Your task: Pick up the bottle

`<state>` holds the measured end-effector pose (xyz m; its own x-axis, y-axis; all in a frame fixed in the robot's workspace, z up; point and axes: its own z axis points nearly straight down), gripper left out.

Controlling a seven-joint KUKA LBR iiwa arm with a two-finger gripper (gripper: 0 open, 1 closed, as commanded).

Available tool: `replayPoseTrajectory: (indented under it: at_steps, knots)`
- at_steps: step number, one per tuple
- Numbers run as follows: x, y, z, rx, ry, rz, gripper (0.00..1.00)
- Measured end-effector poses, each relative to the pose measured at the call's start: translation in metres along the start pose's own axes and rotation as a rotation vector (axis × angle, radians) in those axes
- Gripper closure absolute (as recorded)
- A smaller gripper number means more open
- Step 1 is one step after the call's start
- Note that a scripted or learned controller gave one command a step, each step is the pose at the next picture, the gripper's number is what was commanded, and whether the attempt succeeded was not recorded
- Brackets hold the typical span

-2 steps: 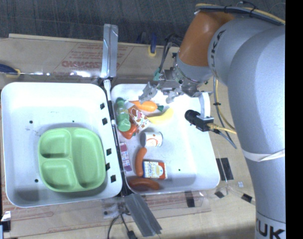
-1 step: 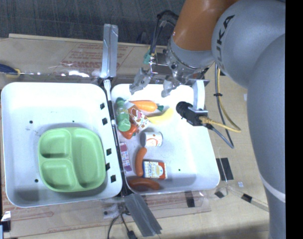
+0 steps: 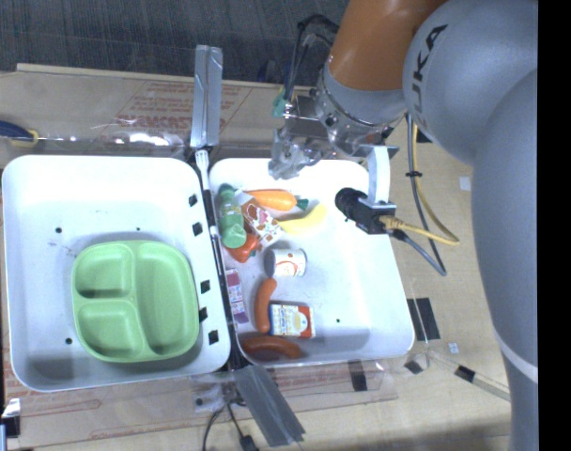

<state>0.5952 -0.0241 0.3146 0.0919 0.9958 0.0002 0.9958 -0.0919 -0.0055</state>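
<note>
Bottle [image 3: 231,219] lies with no readable label.

Right bin [image 3: 384,299]: right half bare, open from above. Left wall crowded: bottle [image 3: 231,219], carrot [image 3: 271,199], can [image 3: 286,263], carton [image 3: 290,320]. Left bin [image 3: 41,205]: green tray [image 3: 135,301] at centre.

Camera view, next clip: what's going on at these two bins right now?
A grey KUKA arm with an orange band reaches in from the right, its gripper hovering over the far edge of the right bin. That bin holds a clutter of toy food: a green bottle along its left wall, a carrot, a banana, a small can, a sausage and a small carton. The left bin holds a green divided tray. The bottle is untouched.
</note>
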Motion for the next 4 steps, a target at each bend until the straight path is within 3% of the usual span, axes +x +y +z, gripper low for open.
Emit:
replayPoseTrajectory:
  at_steps: [1, 2, 3, 4]
  knots:
    - [0.0, 0.0, 0.0, 0.0, 0.0, 0.0, 0.0]
    - [0.013, -0.022, 0.006, 0.001, -0.001, -0.077, 0.0]
    - [-0.018, -0.089, -0.023, 0.001, 0.0, 0.501, 0.0]
    - [-0.045, -0.115, -0.079, -0.005, 0.002, 0.585, 0.0]
